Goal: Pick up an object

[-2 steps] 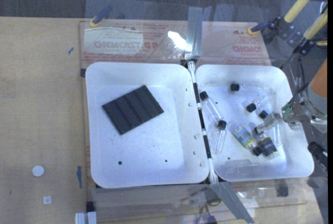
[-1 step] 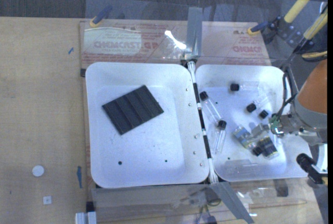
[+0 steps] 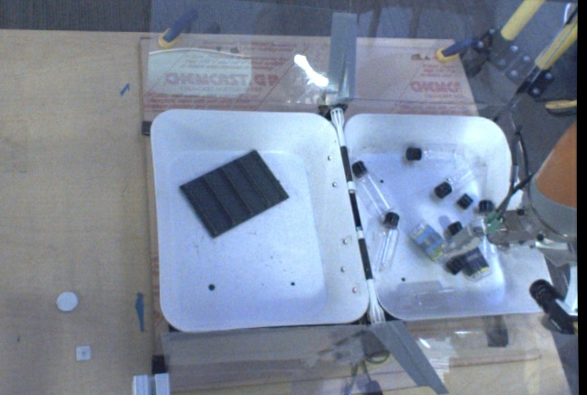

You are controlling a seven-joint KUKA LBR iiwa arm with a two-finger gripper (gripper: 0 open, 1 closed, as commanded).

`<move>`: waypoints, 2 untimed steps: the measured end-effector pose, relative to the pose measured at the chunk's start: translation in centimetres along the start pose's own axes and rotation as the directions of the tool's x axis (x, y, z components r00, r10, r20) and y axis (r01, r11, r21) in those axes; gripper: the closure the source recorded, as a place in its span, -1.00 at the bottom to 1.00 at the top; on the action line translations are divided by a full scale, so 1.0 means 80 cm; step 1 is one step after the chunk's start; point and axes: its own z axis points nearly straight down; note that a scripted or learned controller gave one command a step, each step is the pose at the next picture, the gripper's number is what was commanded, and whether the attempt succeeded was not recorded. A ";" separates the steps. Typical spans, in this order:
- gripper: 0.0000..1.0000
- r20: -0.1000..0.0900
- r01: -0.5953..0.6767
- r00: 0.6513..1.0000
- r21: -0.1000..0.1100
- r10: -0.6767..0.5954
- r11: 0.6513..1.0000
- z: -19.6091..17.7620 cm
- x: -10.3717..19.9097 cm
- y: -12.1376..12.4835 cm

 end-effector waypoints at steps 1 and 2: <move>-1.00 0.000 0.039 0.999 0.001 -0.039 0.999 0.013 -0.009 -0.001; -1.00 0.002 0.051 0.999 -0.004 -0.051 0.999 0.044 -0.008 0.002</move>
